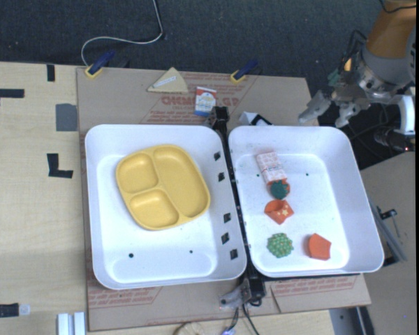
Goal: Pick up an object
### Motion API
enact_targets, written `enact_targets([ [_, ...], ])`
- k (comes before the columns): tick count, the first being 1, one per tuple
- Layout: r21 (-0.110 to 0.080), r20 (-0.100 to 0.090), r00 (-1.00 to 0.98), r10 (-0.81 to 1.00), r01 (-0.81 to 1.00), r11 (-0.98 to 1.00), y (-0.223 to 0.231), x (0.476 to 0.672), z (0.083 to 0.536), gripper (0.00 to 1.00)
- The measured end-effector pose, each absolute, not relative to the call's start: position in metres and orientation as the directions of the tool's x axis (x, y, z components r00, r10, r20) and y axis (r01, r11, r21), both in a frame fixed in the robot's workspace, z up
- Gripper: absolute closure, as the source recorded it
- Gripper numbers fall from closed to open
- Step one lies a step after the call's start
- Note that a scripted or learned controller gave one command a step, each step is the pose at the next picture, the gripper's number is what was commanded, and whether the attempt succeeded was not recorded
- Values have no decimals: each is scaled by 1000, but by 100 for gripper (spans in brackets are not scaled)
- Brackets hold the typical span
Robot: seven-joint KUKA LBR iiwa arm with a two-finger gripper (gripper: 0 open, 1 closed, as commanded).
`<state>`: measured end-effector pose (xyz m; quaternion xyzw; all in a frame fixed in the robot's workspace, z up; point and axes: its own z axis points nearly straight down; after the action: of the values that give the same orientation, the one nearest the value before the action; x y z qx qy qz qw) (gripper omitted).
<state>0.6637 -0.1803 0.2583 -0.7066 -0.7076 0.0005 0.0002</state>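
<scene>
Nearest the camera, along the right bin's (359, 187) front edge: green ball (280, 245) and orange block (319, 246), apart from each other. Behind them, up the bin's middle: orange-red piece (279, 211), a dark green piece (278, 188) touching a pale pink packet (269, 163). All look small, light, rigid-ish toy items. Orange block is probably the easiest pick: flat faces, clear space around it, pinch across opposite sides. Ball's bumpy round surface may roll or slip. Gripper (332, 109) hovers released, fingers spread, beyond the bin's back right corner, holding nothing. Left bin (98, 187) carries a yellow tray (162, 185).
</scene>
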Motion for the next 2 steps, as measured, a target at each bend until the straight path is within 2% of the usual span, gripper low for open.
enact_targets([
  [1,-4,1,-2,1000,1000,2,-124,667,154,0],
  [2,1,-1,-1,1000,1000,1,-122,630,86,0],
])
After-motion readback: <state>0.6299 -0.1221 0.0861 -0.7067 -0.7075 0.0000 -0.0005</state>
